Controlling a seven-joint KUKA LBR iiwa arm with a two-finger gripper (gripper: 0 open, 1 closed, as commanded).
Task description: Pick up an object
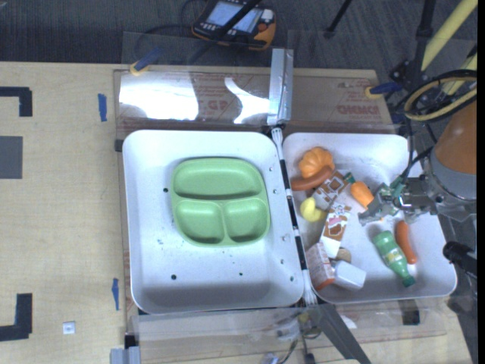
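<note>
The right white bin [379, 149] holds several toy foods. An orange pumpkin [317, 160] lies at its back left, a yellow lemon [310, 208] below it, and small cartons [334, 226] run down the middle. A small orange piece [361, 193] sits mid-bin. A green bottle [392, 254] and a carrot [405, 241] lie side by side at the front right. My gripper [383, 205] reaches in from the right and hangs over the bin's middle, between the orange piece and the green bottle's top. I see nothing gripped.
The left white bin [144, 203] holds a green divided plate [220, 201]. A white block [350, 277] and a red-brown carton [321, 268] lie at the right bin's front. A metal divider [286, 196] separates the bins. Cables and a handheld pendant [231, 20] sit beyond the bench.
</note>
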